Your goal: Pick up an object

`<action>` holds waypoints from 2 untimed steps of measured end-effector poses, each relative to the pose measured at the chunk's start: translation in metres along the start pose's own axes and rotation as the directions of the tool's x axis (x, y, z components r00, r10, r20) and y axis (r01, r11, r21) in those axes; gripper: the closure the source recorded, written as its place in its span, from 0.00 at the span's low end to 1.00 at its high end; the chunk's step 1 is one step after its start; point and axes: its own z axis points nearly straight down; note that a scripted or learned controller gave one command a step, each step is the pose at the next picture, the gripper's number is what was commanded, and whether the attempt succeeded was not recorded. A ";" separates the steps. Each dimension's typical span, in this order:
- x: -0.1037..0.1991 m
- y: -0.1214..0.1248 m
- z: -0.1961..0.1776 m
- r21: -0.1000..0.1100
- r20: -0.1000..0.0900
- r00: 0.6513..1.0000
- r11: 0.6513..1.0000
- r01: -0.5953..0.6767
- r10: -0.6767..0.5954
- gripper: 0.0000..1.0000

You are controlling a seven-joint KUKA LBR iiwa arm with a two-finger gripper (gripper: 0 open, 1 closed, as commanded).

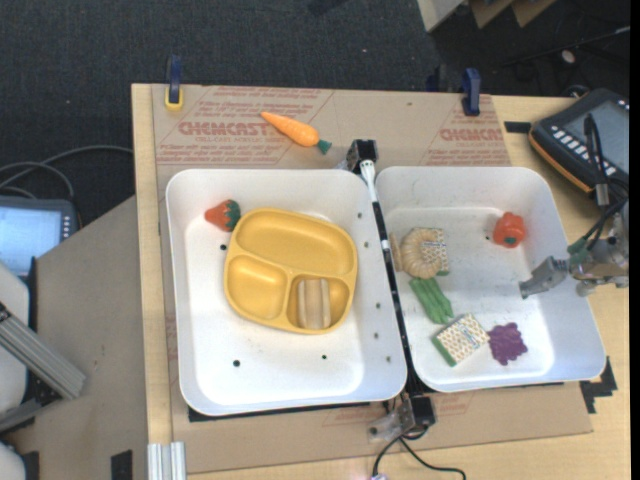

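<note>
Camera view — grey two-finger gripper (530,286) over the right white bin (570,363).
Fingers' state unclear; purple plastic grapes (507,342) lie near it — apart.

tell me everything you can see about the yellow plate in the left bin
The yellow plate is a rounded, glossy tray that looks like plastic, split into three compartments: one long one across the back and two smaller ones in front. It lies flat, slightly turned, on the floor of the left bin, near its middle. The front right compartment holds a pale, roll-shaped piece. A strawberry lies just off its back left corner; whether they touch is unclear.
</note>
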 end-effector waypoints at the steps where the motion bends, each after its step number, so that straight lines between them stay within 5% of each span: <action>1: 0.052 0.002 0.114 -0.004 -0.002 1.000 1.000 0.002 -0.002 0.00; 2: 0.115 0.041 0.111 -0.005 0.000 1.000 1.000 0.007 -0.007 0.00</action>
